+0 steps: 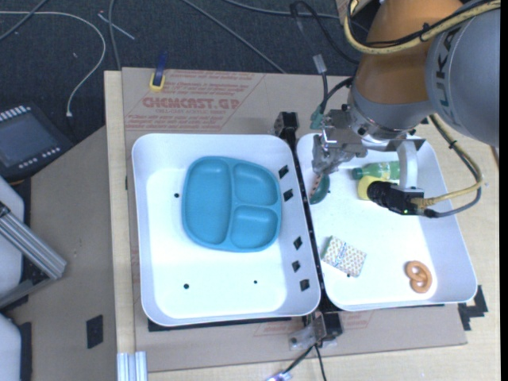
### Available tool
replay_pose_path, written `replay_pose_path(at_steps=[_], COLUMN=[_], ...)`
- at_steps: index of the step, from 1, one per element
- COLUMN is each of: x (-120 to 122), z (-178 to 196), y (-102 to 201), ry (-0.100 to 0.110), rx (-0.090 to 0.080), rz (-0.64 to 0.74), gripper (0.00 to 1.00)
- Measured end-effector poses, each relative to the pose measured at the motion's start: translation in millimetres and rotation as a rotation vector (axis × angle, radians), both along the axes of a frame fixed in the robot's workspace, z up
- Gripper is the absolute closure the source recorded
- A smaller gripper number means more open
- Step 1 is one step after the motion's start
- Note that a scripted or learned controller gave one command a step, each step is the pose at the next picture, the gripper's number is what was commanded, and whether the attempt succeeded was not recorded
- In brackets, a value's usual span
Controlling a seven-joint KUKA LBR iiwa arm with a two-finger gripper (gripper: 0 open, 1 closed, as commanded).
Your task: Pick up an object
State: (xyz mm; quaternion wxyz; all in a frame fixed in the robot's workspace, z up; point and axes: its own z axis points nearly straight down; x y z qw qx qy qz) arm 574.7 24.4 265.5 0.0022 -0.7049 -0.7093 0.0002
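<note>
The claw [321,167] is low in the right bin [452,244], reaching for a dark thing [318,187] directly under its tips (too hidden to give an axis). I cannot tell its opening or whether it holds anything. Next: a sure closing, then lift.

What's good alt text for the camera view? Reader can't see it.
A grey robot arm with an orange band reaches from the right, its gripper low over the left edge of the right bin, which holds a patterned packet, a pretzel and a green and yellow item. The left bin holds a blue divided plate.
</note>
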Motion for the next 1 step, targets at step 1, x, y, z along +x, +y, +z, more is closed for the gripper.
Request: replay_pose_path(at_steps=[1], x=[-11.9], z=[-0.4], y=[52.1], ry=[0.0], rx=[0.0], rz=[0.0], gripper=[1.0])
